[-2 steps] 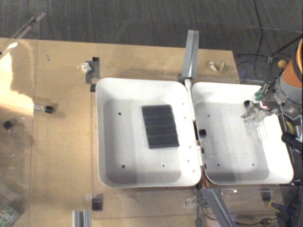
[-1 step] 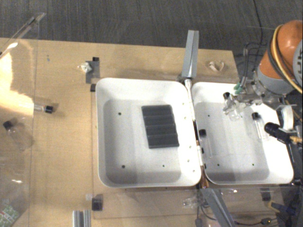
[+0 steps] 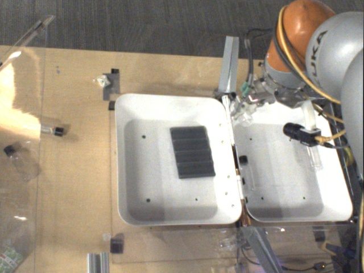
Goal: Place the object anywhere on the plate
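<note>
Two white bins (image 3: 128,169) on wood — hand (image 3: 245,108) (grip unreadable) over their divider, dark ribbed plate (image 3: 193,152) left.

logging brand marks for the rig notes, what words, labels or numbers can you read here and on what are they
"KUKA", in dark letters running up the grey casing of the robot arm, near the orange band.
The scrap of green and white printed packaging at the bench's lower left corner carries print too small and blurred to read.
No readable text on the ribbed dark grey rectangular plate or the two shallow white bins.
</note>
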You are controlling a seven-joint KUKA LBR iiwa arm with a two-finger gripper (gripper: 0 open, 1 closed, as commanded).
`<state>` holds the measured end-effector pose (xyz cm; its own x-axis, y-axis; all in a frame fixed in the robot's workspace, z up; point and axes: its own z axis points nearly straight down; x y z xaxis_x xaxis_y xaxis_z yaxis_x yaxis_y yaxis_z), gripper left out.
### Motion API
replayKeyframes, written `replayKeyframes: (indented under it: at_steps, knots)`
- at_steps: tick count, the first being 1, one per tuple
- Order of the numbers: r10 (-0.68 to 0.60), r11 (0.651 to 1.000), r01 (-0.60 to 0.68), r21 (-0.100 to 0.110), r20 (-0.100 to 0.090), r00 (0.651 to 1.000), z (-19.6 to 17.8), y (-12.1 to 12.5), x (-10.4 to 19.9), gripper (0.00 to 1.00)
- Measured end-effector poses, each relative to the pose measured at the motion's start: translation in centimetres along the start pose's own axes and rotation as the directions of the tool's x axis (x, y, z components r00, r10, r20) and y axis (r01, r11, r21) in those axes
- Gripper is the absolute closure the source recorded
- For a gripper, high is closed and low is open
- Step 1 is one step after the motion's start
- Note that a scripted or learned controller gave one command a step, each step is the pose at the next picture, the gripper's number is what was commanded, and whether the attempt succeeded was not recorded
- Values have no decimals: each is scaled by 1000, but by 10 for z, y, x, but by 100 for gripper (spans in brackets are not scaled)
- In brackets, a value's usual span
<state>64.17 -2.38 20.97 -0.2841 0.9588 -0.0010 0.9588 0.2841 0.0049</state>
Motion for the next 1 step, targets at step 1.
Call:
replayKeyframes:
  at_steps: [1]
  knots:
    - [381,925,-381,1,0,925,1,5,53,100]
